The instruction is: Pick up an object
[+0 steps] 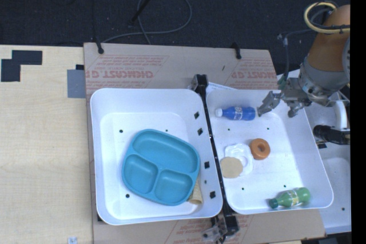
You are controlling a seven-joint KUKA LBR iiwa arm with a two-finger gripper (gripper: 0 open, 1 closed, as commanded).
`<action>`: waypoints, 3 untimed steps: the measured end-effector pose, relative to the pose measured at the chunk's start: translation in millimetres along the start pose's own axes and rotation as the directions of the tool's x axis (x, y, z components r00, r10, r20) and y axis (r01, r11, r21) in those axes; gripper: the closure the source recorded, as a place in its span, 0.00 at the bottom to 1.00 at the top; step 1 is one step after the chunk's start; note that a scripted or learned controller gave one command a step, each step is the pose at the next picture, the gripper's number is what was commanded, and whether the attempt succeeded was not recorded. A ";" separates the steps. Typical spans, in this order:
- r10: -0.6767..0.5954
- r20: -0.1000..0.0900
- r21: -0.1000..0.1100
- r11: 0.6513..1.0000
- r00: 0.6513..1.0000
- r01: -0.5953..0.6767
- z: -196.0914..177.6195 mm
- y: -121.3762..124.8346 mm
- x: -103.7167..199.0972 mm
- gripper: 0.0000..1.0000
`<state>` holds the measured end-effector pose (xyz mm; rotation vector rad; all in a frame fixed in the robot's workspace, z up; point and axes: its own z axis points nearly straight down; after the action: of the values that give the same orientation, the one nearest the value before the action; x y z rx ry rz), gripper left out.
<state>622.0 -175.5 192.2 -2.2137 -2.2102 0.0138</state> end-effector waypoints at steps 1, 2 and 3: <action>-0.002 0.002 -0.013 1.000 1.000 0.002 -8.3 2.9 -0.2 0.00; -0.003 0.003 -0.010 1.000 1.000 0.003 35.6 8.0 -0.6 0.00; -0.007 0.002 -0.010 1.000 1.000 0.007 81.3 15.0 2.1 0.00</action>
<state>635.8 -173.1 110.7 -2.2119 -2.2235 0.0053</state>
